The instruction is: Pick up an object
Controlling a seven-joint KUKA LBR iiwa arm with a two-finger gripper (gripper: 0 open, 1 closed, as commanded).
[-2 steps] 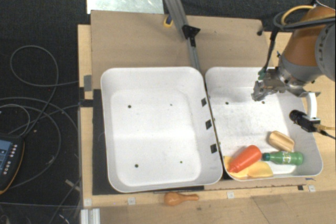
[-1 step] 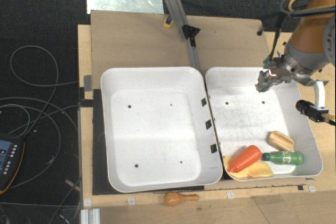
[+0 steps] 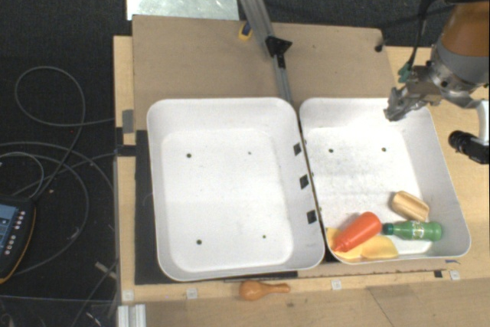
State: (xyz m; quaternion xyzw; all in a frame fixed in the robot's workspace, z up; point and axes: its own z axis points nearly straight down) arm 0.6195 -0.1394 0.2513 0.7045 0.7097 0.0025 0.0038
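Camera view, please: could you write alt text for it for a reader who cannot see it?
A grey arm's gripper hangs over the far edge of the right bin, whose near corner holds an orange carrot, green bottle, tan piece and yellow item.

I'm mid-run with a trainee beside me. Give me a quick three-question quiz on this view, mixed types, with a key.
1. True or false: the carrot lies in the left bin.
2. Multiple choice: which item lies outside both bins, on the bench's near edge? A) green bottle B) tan pear-shaped toy C) bread roll
3. Fill in: the gripper sits over the right bin's ____ corner, away from the pile.

Key:
1. False; it lies in the right bin's near end, beside the yellow piece.
2. B
3. Far right
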